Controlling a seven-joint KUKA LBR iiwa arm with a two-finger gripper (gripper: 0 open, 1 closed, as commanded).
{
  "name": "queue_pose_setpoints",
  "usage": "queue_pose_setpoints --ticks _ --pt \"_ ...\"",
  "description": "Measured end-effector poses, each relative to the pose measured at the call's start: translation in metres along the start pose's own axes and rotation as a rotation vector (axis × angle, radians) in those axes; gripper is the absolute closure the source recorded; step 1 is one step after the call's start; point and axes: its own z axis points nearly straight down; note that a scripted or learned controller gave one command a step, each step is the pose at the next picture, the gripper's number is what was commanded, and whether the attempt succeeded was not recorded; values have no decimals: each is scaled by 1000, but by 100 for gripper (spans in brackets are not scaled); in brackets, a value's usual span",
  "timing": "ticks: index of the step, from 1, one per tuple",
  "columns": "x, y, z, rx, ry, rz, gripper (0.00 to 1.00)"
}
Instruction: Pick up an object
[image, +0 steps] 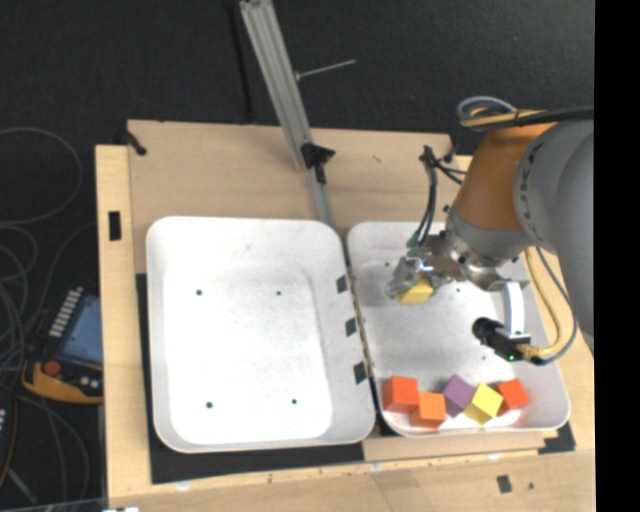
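Observation:
My gripper (414, 280) is over the upper left part of the right bin (440, 345), reaching in from the right under the orange-banded wrist (497, 190). A small yellow block (417, 292) sits between its fingertips, and the fingers are shut on it. Along the bin's front edge lie several more blocks: an orange one (402, 391), a second orange one (431, 406), a purple one (459, 393), another yellow one (487, 402) and a red-orange one (513, 392).
The left bin (245, 330) stands beside the right one, with small black clips along their shared edge (355, 325). A slanted metal pole (290, 100) rises behind the bins. A black cable fitting (497, 337) hangs from the arm over the right bin.

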Motion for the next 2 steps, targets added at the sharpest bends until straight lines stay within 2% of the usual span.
queue_pose_setpoints --ticks 1,2 --pt "75 21 -57 3 1 1 100" --pt "134 32 -138 1 0 2 100"
